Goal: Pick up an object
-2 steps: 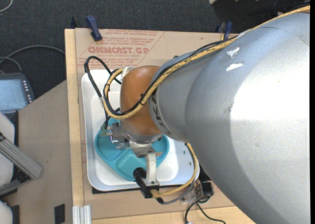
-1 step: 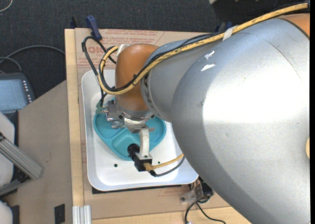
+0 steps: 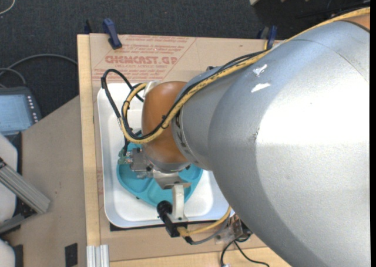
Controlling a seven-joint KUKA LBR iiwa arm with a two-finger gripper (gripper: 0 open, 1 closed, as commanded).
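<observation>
End effector (image 3: 157,169) of mine sits low over a teal object (image 3: 136,182) in the white bin (image 3: 111,142); its grip I cannot tell.

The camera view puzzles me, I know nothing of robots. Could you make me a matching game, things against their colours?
Things:
1. Arm
2. Band above the wrist
3. Object under the wrist
4. Bin

Colours:
A. white
B. orange
C. grey
D. teal

Pairs: 1-C, 2-B, 3-D, 4-A
</observation>
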